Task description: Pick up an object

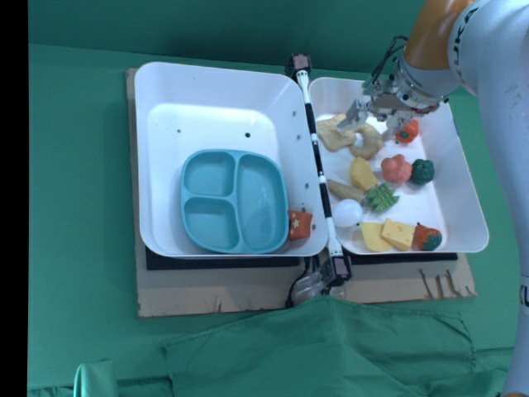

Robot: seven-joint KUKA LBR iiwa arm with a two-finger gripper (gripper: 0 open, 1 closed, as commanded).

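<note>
Gripper (364, 115) low over far end of right bin (463, 213), directly above pretzel (364, 141) (tan, looped). Grip state: cannot tell. Orange pepper (406, 131) just right of pretzel. Teal divided plate (234, 199) in left bin (157, 106), well left of pretzel.

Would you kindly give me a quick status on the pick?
Gripper low over right bin, above the tan pretzel. Nothing seen held. Orange toy close beside.
</note>
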